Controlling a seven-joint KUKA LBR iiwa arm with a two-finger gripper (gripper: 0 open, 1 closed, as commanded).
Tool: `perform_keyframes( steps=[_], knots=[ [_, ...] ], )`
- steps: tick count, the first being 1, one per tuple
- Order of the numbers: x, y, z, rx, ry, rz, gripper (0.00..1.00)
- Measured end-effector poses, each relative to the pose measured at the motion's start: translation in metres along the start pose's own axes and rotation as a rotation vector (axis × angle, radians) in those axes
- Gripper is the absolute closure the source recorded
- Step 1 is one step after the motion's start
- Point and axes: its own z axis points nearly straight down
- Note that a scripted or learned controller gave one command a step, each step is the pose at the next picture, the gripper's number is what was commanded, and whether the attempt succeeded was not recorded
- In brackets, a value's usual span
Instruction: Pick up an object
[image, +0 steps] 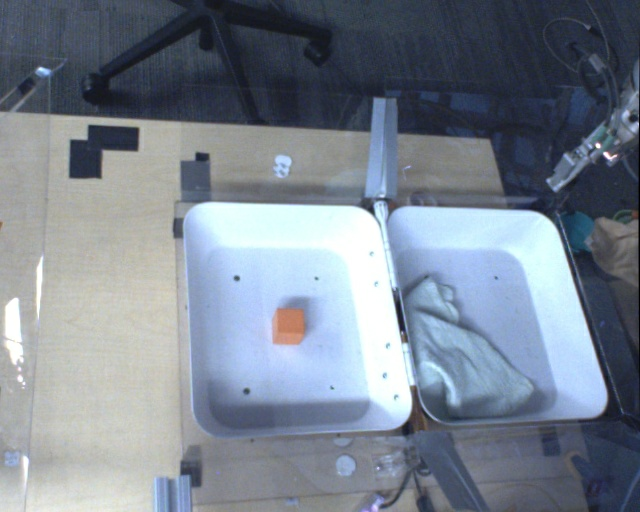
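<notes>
Up at the far right the tool (590, 155) hangs outside both bins, too small and blurred to judge its state. Well left of it and lower, an orange cube (289, 326) sits in the left bin (200, 300); nearer, a crumpled grey cloth (462, 352) fills the right bin (560, 260). Descending on the cloth risks a slipping fold, I judge; the cube could skid aside from an off-centre descent.

A pale metallic arm tip (590, 155) with thin dark cables looping above it.
</notes>
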Motion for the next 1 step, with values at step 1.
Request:
perform_keyframes(
  steps=[1],
  knots=[
    [0.0013, -0.0013, 0.0943, 0.000, 0.003, -0.422, 1.00]
  ],
)
